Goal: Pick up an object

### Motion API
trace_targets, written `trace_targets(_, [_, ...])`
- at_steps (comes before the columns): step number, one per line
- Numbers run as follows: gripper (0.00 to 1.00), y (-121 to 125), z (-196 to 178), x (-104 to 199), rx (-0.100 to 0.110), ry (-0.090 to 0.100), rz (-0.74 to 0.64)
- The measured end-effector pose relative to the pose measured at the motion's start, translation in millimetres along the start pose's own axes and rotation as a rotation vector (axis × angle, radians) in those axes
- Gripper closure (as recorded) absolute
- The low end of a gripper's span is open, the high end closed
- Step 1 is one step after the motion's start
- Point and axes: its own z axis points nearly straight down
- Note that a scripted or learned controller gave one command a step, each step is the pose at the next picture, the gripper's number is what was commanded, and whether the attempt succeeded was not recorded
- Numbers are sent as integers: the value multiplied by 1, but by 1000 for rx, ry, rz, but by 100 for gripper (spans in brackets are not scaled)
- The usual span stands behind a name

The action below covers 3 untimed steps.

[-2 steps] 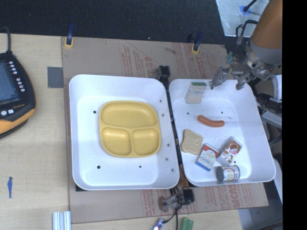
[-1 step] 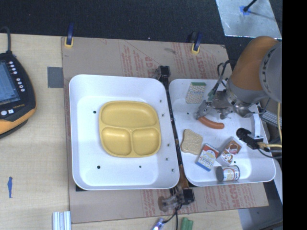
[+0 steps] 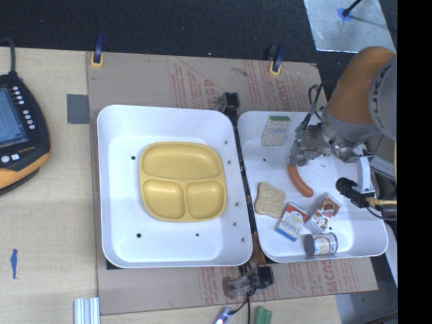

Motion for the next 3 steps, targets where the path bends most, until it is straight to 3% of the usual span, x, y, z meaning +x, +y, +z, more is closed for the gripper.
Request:
trace_targets(1, [0,0,0,0,0,-1,-1])
trace_targets(2, [100,0,-10,-1,0,-2,-1])
trace_targets(3, [0,0,-10,-1,1,-3,-2])
